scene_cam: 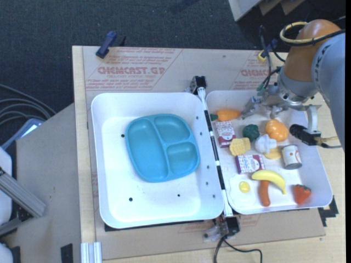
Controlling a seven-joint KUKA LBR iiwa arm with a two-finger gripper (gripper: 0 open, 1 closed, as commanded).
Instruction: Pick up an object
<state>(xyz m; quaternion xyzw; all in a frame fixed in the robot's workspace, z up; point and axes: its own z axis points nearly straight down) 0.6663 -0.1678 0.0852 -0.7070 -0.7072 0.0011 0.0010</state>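
My gripper (261, 108) hangs over the back of the right bin (323, 185), open, with nothing between its fingers. Just left of it lies an orange toy carrot (227, 114). In front of it sit a dark green toy (251, 131) and an orange pepper (276, 129). Further forward are a red-and-white carton (224, 133), a yellow cracker (239, 146), a white garlic (265, 144), a small can (291, 156), a pink box (249, 163), a banana (270, 178), a sausage (264, 193) and a red strawberry (301, 193).
The left bin (109, 196) holds a blue divided plate (162, 147). A black clip (198, 83) sits where the two bins meet at the back. The arm's orange band (307, 48) and cables stand over the right bin's far corner. A blue object (106, 44) lies on the cardboard behind.
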